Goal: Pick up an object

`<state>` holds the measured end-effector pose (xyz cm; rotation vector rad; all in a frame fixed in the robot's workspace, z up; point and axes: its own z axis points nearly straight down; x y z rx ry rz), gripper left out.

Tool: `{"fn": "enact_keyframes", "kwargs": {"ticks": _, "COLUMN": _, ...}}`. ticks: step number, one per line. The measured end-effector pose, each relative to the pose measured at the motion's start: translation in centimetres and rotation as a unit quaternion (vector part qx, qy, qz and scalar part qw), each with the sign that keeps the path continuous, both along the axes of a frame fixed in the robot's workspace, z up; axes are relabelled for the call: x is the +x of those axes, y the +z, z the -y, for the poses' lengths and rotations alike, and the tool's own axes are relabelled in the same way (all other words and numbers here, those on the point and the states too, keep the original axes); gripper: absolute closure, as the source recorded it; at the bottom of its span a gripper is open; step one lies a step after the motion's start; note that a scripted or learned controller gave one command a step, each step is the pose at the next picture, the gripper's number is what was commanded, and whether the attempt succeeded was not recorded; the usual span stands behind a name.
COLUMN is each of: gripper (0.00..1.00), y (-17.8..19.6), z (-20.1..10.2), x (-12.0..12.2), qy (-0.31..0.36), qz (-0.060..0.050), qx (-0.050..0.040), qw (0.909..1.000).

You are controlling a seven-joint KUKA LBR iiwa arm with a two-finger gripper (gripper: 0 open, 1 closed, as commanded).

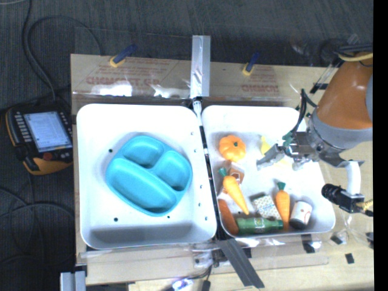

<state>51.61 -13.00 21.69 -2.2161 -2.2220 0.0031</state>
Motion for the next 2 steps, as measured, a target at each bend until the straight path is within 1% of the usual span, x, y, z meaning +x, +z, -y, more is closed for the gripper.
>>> {"fn": "enact_keyframes", "kwargs": {"ticks": 1, "gripper": 0.0, "y": -12.75, "z": 4.8, "x": -2.91, "qy": -0.066, "qz": 0.006, "qx": -0.001, "qw": 0.9978}}
{"fn": "enact_keyframes", "kwargs": {"ticks": 2, "gripper": 1.0, "y": -11.84, "z": 4.74, "x": -2.74, "qy": -0.065, "qz": 0.007, "qx": -0.0002, "qw": 0.9978}}
